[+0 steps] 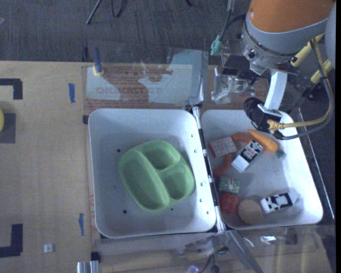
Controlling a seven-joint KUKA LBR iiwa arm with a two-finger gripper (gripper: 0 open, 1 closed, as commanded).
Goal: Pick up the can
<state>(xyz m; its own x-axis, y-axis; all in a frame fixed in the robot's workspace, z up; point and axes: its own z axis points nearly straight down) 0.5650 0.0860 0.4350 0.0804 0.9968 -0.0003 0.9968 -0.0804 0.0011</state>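
Observation:
A small can (pixel 230 185) with a green patterned label lies in the right bin (pixel 298 176), close to the bin's left wall and just above a red tomato-like piece (pixel 229 202). My gripper (pixel 227 89) hangs at the back edge of the right bin, over the bench beyond the rim. It is well apart from the can, and nothing shows in it. The grey arm with its orange band (pixel 285 13) comes in from the top right.
The right bin also holds a pink box (pixel 222 145), an orange carrot (pixel 265 140), two black-and-white cartons (pixel 248 154) (pixel 276 202) and a brown round piece (pixel 249 211). A green divided plate (pixel 156 175) lies in the left bin (pixel 106 133). A yellow cable (pixel 298 125) loops over the right bin's back.

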